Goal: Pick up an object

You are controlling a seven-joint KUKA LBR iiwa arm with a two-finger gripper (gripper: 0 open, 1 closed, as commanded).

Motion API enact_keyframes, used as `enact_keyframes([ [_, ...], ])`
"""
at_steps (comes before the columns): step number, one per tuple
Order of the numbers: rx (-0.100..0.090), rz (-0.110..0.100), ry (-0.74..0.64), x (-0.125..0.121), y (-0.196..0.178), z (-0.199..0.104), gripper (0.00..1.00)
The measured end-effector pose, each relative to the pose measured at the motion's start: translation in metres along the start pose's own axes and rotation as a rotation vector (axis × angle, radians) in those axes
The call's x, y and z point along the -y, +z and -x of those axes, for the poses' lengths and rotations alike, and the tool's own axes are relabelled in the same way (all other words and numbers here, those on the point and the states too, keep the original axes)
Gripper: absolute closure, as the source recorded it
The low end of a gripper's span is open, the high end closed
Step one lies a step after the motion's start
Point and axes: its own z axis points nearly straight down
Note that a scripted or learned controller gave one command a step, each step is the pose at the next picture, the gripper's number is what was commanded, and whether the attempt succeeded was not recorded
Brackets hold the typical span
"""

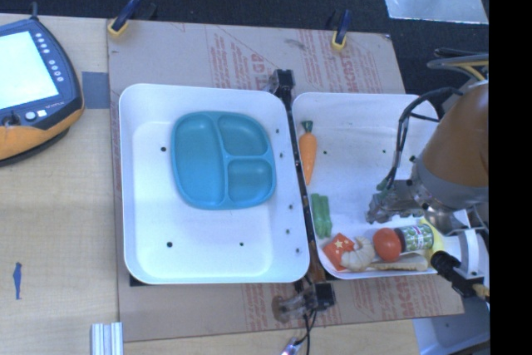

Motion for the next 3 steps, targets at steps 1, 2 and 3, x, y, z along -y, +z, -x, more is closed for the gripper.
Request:
enact_keyframes([
  [1, 0.001, 0.003, 0.003, 0.0001, 0.0011, 0.0623, 1.00],
  [2, 0.001, 0.003, 0.002, -0.0001, 0.0011, 0.0619, 0.00],
  [3, 0.001, 0.003, 0.002, -0.0001, 0.0011, 0.0619, 0.00],
])
